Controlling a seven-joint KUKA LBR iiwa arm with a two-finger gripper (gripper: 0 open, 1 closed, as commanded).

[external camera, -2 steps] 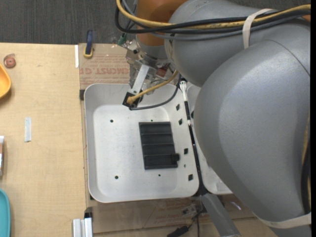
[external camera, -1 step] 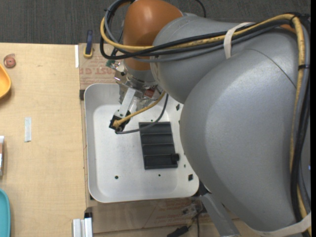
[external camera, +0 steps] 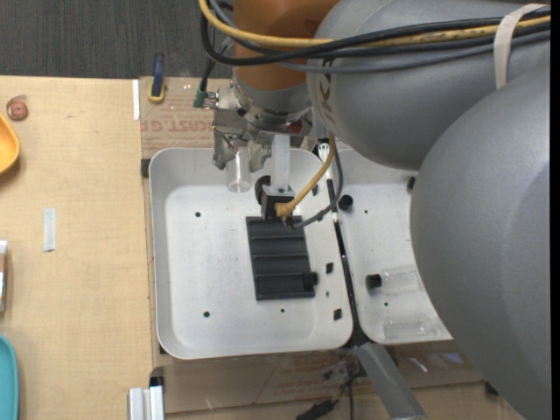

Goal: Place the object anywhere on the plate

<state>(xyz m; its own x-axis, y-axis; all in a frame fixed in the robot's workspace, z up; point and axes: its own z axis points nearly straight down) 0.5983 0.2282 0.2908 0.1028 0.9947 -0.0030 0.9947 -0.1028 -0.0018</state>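
Gripper [external camera: 248,157] is hovering over the far end of the left bin [external camera: 188,261]; wide or narrow, cannot tell. A ribbed black block [external camera: 280,265] is lying flat mid-bin, just on the near side of the gripper. In the right bin [external camera: 378,234] a clear piece [external camera: 404,283] is lying beside a small black bit [external camera: 374,281], with the arm [external camera: 455,103] overhanging that bin.

Wooden bench [external camera: 79,234], two white bins [external camera: 192,278] side by side
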